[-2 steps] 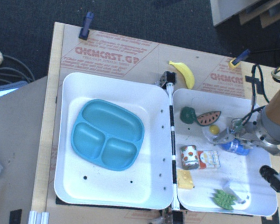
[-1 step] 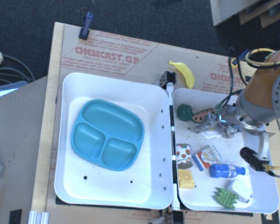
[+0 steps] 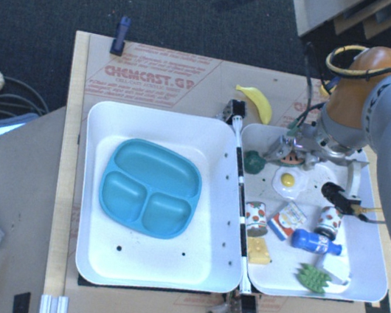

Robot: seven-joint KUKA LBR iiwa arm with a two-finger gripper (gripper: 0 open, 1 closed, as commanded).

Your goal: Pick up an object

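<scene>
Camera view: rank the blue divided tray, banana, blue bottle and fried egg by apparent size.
1. blue divided tray
2. banana and blue bottle, too alike to rank
3. fried egg

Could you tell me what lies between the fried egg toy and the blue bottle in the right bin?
In the camera view, a small white packet with red print lies between the fried egg and the blue bottle, on the bin floor.

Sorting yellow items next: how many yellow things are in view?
3: banana on the bench behind the bins; fried egg's yolk and cheese wedge in the right bin. The arm may hide others.
</scene>
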